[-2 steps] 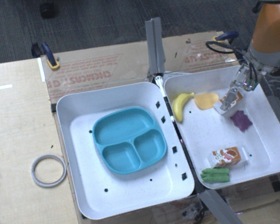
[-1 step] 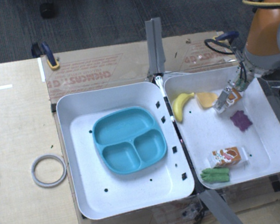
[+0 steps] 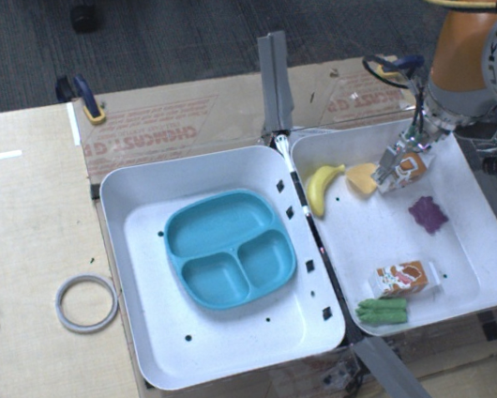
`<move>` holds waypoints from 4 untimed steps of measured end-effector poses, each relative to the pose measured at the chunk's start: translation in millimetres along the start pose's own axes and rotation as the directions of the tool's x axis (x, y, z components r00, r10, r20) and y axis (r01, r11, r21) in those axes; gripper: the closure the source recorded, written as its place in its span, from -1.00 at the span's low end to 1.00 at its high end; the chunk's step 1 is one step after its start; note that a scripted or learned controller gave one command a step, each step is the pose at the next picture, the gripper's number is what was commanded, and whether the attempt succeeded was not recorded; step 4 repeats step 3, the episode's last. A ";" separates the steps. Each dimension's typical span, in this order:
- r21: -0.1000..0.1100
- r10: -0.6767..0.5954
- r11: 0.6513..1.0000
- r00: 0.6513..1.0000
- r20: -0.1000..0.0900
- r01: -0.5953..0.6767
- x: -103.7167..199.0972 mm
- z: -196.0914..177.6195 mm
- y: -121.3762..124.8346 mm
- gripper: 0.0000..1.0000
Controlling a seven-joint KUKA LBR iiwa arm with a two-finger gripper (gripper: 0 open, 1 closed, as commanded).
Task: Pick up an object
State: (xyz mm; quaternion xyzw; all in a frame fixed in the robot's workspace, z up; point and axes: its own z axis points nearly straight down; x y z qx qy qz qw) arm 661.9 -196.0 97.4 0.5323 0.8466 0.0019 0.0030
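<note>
Claw point(image 3: 394, 169) low in right bin point(image 3: 493, 288), near far edge, at small orange-white carton point(image 3: 412, 169); finger state unclear. Grasp step; next, close and lift.

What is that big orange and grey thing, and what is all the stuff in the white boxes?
That is a robot arm. A camera above the bench looks down on it. At its end is a gripper, like a hand with two fingers, down in the right bin near a small carton. I cannot tell if it holds anything. Around it lie a banana, a yellow piece, a purple toy, a second carton and a green toy. The left bin holds a blue plate.
</note>
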 end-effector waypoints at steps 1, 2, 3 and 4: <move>0.000 -0.004 1.000 1.000 0.001 0.004 60.2 1.1 1.7 -1.00; -0.003 -0.005 1.000 1.000 0.003 0.005 59.4 -9.8 2.6 1.00; 0.005 0.049 0.999 0.999 0.000 -0.049 47.7 -6.6 20.2 1.00; 0.005 0.049 0.999 0.999 0.000 -0.049 47.7 -6.6 20.2 1.00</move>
